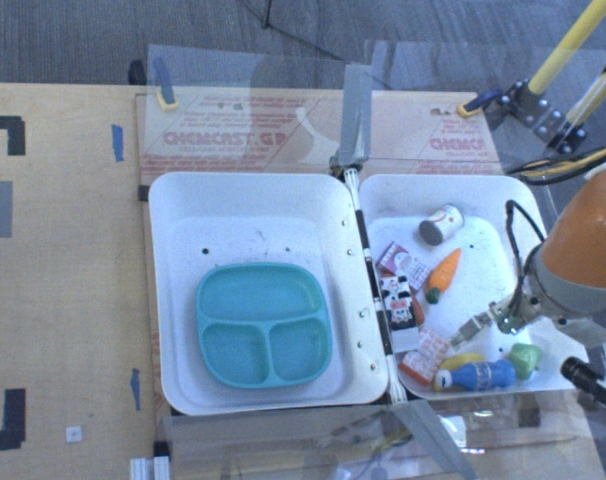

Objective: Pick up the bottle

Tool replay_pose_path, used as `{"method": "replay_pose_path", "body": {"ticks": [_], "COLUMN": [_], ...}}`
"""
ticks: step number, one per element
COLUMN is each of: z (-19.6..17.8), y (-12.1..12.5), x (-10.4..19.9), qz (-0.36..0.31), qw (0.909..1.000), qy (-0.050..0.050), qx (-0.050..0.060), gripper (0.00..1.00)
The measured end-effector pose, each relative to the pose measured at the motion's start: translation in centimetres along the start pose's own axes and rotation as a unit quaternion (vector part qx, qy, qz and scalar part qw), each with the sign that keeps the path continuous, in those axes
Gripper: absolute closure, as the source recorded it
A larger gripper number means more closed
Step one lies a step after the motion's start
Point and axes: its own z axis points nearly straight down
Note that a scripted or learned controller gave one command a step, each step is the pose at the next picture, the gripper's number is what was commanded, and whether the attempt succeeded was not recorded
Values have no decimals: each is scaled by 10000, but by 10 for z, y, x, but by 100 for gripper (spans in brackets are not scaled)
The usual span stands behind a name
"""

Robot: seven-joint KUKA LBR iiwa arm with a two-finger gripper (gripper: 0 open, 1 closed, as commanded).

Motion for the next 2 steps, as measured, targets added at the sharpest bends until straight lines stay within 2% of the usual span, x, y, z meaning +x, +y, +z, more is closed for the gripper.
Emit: {"method": "replay_pose_path", "body": {"ticks": [1,2], "z": [21,11], "y": [-22,-22], "x": [-56,-58], "qz": [-584,-567], "qw": [9983,9984], "qy": [-31,-66], "qx": [-38,-58], "gripper": [0,100]}}
